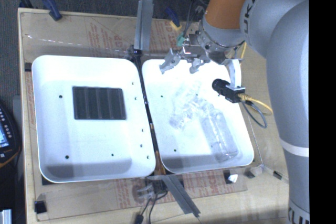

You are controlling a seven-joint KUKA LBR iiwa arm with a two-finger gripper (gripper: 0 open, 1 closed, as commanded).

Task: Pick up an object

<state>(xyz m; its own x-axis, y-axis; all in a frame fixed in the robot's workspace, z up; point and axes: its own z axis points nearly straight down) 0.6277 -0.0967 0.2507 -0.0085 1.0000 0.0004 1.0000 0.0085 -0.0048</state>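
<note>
— Tool (182,64) first: where do we see it?
— We see it over the right bin's (157,113) upper edge, fingers spread, nothing between them.
— And our object?
— We see a clear plastic bottle (219,134) lying lower right in that bin, clear wrapping (186,107) beside it.

Clear, glossy plastic bottle (219,134) and crinkled transparent wrap (186,107) lie in a smooth white plastic bin (157,128); the counter (79,29) looks matt, like bare wood.
</note>
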